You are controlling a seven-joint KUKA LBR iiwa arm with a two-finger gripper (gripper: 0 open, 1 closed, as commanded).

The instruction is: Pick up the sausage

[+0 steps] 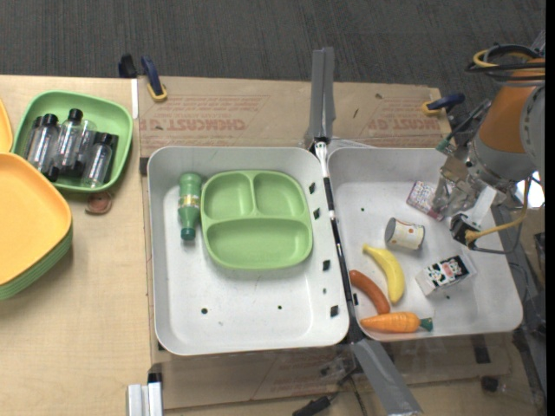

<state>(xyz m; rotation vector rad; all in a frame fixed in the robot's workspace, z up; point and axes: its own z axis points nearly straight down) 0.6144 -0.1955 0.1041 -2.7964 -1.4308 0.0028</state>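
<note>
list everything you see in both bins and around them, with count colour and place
sausage: 1, red-orange, right bin, left edge
banana: 1, yellow, right bin, beside sausage
carrot: 1, orange, right bin, front
can: 1, white, right bin, middle, on its side
carton: 1, white and black, right bin
packet: 1, pink-patterned, right bin, back
divided plate: 1, green, left bin
bottle: 1, green, left of plate
green tray: 1, bench left, holding dark bottles
orange plates: stack, far left
gripper: 1, grey, over right bin's back, by packet
</note>
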